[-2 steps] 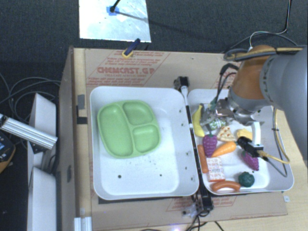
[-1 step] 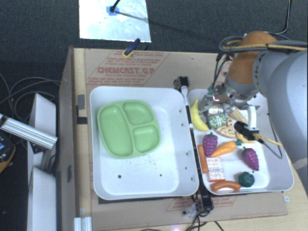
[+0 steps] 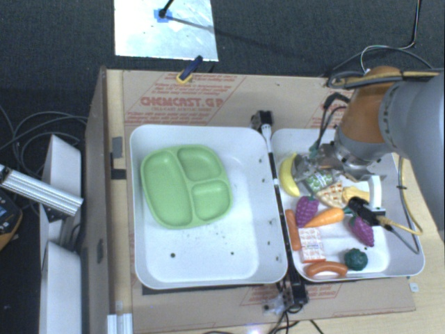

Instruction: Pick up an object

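Lying slantwise, tip up-right, the carrot [image 3: 324, 218] sits in the right bin [image 3: 407, 259] — arm bent over it, end effector [image 3: 321, 165] grip unreadable.

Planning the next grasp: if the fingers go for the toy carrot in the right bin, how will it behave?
The toy carrot looks like smooth, rigid plastic, so probably light and somewhat slippery. Its tapered, rounded body may roll or squirt sideways under a pinch. It lies wedged against the purple grapes, which would likely shift too.
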`<action>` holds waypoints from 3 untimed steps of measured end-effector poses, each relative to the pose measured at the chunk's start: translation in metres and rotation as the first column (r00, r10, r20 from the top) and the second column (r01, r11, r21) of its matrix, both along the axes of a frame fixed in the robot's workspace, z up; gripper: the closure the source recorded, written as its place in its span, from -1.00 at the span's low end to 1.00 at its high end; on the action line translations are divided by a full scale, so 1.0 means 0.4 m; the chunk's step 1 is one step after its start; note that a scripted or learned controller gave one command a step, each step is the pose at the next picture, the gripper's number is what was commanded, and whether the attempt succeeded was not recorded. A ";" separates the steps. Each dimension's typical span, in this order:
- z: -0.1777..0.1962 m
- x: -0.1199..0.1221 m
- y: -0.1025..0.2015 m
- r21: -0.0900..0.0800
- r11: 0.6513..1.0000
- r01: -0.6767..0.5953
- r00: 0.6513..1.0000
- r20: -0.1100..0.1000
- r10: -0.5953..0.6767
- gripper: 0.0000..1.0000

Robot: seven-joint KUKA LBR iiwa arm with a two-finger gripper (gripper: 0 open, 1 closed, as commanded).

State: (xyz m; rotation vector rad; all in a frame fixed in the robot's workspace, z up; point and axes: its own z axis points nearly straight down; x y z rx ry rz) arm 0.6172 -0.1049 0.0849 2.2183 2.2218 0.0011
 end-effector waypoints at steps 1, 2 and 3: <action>-0.003 0.119 0.019 -0.008 1.000 0.001 1.000 -0.016 -0.002 -1.00; -0.001 -0.024 -0.042 -0.001 1.000 0.001 1.000 -0.001 -0.001 -1.00; 0.000 -0.113 0.019 0.001 1.000 0.000 1.000 0.000 0.000 -1.00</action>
